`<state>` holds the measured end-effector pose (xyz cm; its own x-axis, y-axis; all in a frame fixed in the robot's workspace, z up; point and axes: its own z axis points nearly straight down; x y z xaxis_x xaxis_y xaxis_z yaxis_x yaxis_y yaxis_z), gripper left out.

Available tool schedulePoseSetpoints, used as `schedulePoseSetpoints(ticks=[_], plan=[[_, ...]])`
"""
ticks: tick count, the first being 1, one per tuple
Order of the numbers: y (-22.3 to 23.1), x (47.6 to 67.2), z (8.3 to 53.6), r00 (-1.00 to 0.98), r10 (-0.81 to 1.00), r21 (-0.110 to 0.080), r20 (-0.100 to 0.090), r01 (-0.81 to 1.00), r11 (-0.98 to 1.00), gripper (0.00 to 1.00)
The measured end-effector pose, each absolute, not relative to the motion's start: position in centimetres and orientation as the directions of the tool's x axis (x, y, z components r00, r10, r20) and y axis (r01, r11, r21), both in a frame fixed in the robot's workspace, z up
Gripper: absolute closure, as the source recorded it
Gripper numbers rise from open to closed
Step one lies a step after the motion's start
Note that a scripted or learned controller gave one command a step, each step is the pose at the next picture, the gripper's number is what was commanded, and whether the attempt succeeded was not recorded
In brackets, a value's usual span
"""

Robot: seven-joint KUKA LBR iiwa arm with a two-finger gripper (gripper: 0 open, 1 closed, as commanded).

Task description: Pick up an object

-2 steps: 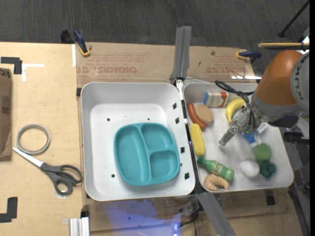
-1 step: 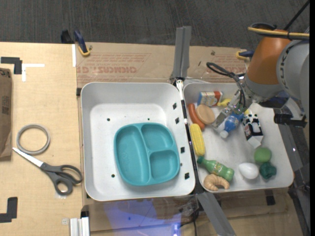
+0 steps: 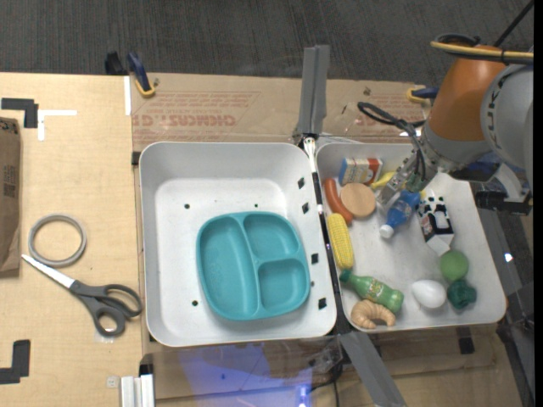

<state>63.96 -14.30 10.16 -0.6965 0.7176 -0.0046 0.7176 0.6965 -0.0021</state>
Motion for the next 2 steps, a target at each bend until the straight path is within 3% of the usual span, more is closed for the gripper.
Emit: schedulePoseSetpoints(ticks=[1, 2], plan=[[-11.2, 57.1, 9.2, -0.639, 0.769, -0.001, -0.001, 0.769, 0.639, 1.00], [-21.7, 54.1, 20.4, -0.697, 0.717, 0.000, -0.004, 0.717, 0.697, 1.00]])
